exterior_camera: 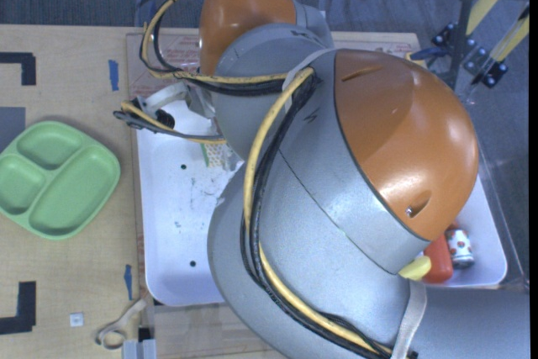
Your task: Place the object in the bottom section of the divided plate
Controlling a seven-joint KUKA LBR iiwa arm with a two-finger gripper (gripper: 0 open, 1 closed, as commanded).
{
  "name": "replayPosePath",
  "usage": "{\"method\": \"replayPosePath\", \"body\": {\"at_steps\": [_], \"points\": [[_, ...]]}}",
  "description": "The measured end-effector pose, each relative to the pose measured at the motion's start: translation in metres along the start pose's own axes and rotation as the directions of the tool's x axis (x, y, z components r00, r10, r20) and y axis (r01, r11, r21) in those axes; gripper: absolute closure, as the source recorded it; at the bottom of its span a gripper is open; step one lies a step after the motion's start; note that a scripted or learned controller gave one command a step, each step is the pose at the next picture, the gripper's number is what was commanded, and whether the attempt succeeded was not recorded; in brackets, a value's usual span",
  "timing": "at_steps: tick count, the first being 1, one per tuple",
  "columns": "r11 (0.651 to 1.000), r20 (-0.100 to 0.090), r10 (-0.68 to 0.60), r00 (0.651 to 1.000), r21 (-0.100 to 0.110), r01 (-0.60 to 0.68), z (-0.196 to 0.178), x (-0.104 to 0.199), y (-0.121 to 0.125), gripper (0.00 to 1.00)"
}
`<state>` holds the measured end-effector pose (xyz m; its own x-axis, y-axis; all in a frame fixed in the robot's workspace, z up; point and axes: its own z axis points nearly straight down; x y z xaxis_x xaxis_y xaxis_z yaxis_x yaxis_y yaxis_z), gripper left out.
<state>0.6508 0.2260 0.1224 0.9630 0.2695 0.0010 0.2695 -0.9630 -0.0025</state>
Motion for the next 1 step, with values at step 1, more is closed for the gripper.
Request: {"method": "replayPosePath", "body": {"at_steps": [1], "points": [[1.000,-0.001,0.005,1.000,0.001,-0.005,-0.0100,0.0005,0.0022,1.00]]}}
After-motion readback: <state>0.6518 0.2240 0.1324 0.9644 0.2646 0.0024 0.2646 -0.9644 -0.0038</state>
